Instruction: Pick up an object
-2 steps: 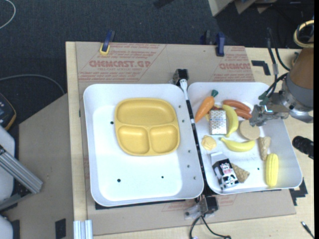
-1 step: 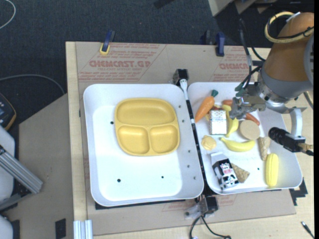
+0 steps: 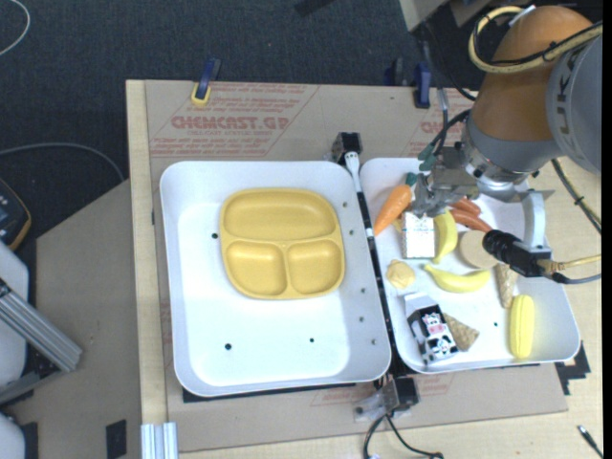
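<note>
The right bin [image 3: 564, 338] holds several toy foods. An orange carrot [image 3: 390, 208] lies at its upper left, and a white carton [image 3: 418, 236] sits just below my gripper [image 3: 427, 202]. A yellow banana [image 3: 456, 278] curves through the middle, with a second yellow piece [image 3: 446, 236] standing beside the carton. Also there are a pale round piece [image 3: 401, 274], a black-and-white cow-print box [image 3: 432, 331], a tan wedge [image 3: 463, 332], a yellow corn-like piece [image 3: 520, 325] and an orange-red piece [image 3: 469, 215]. The gripper hangs low over the carton's top end; its tips are hidden among the objects.
The left bin [image 3: 191, 285] holds a yellow three-compartment tray [image 3: 282, 240]. The arm's grey wrist and orange band [image 3: 521, 75] loom over the right bin's upper right corner. A black cable fitting [image 3: 512, 250] sticks out over the bin. Clamps sit along the bench's far edge.
</note>
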Controlling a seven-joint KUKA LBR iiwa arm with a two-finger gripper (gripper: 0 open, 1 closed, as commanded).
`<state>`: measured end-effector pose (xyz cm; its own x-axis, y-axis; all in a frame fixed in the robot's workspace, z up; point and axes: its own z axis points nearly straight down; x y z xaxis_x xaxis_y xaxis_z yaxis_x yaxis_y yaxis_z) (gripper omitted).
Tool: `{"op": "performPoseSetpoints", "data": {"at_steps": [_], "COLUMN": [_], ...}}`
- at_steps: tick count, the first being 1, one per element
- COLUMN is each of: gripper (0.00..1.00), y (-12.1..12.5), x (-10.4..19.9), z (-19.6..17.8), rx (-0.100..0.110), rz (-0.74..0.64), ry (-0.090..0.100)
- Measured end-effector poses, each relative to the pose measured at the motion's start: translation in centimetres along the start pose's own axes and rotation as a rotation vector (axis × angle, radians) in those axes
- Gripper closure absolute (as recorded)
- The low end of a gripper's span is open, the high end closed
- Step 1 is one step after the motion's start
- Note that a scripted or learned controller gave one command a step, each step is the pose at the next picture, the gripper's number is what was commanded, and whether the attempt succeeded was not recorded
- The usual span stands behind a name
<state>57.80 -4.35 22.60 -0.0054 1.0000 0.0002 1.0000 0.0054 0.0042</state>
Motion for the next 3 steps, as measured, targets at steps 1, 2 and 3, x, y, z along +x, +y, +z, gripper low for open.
{"op": "performPoseSetpoints", "data": {"at_steps": [1, 2, 3], "gripper": [1.0, 1.0, 1.0], "y": [0.6, 2.4, 3.5], "x": [5.3, 9.9, 12.0], "z": [-0.5, -1.0, -0.8], "rx": [0.001, 0.0, 0.001], "rz": [0.0, 0.0, 0.003], "ry": [0.001, 0.001, 0.0]}}
